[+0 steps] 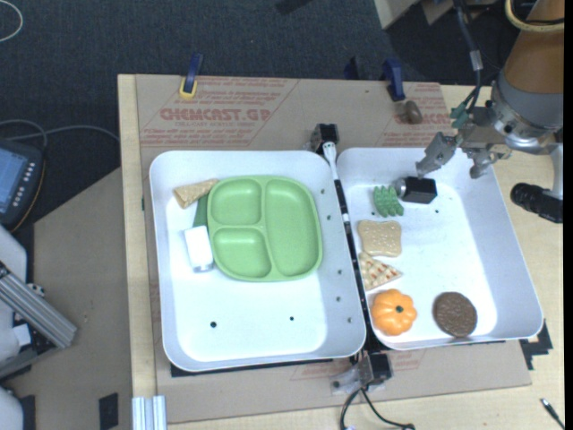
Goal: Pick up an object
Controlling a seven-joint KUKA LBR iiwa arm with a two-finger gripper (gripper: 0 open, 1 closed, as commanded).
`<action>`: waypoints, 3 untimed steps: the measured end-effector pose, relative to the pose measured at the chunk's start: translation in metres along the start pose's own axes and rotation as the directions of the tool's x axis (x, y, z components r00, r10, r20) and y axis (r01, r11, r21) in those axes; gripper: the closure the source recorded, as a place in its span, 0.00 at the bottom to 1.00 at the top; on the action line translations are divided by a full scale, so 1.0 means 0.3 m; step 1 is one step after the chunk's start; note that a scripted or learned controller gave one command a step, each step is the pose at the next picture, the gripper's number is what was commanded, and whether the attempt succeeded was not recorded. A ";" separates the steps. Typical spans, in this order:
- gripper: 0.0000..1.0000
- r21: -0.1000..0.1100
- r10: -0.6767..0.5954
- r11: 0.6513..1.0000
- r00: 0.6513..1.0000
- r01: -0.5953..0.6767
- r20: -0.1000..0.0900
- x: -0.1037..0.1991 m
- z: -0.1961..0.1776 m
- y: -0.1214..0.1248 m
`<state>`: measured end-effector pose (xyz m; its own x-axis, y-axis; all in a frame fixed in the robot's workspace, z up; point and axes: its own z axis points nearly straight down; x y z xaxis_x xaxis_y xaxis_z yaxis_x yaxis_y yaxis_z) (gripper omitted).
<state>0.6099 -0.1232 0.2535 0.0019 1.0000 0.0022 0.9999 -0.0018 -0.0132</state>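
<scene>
The pumpkin [394, 311] sits at the right bin's [501, 240] 7 o'clock corner, with a brown cookie [455, 313] beside it toward 5 o'clock. Just above the pumpkin lies a waffle wedge [380, 272], touching or nearly touching the toast [380, 237] farther up. Beyond the toast, at about 11 o'clock in this bin, stands a small green piece [388, 202], and just to its 3 o'clock side is a black block [417, 189].

In the left bin [179, 303] a green plate [264, 227] with three compartments fills the upper middle. A white cylinder [198, 247] lies against its 9 o'clock edge, and a cracker [193, 192] rests at its 10 o'clock corner.

The gripper [458, 155] hangs over the right bin's 12 o'clock rim, above and past the black block, its fingers spread apart with nothing between them.
</scene>
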 end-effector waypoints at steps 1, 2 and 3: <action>0.00 -0.012 -0.002 1.000 1.000 0.002 0.002 0.001 -0.023 0.007; 0.00 -0.006 -0.001 1.000 1.000 0.001 0.001 -0.001 0.191 0.003; 0.00 -0.005 -0.001 1.000 1.000 0.001 0.001 0.003 0.401 0.017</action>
<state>0.6134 -0.1219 0.1330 0.0005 1.0000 0.0017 1.0000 -0.0004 -0.0083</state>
